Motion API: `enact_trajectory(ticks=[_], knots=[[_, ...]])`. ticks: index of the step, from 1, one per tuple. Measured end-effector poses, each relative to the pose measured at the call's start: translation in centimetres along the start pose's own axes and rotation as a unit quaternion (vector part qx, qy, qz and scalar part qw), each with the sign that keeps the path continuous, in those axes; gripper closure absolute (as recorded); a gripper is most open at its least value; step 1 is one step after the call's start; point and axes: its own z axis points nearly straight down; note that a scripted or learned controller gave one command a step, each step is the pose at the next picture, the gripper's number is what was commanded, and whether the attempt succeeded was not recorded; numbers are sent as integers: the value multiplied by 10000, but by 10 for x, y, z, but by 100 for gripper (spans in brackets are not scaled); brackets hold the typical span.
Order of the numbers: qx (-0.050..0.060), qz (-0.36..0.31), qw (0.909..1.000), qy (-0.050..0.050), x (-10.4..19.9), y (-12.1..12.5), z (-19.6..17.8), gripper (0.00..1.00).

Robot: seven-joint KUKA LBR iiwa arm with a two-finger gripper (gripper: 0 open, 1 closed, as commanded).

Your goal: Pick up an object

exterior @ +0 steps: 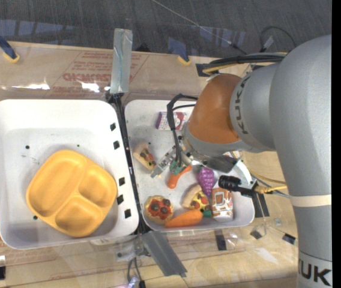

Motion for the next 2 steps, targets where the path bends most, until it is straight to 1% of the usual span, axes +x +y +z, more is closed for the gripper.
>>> enact_trajectory(ticks=[1, 2], knots=[[-28, 326, 9995, -26, -13, 26, -94, 100], [-6, 284, 9996, -5, -28, 101, -124, 100]])
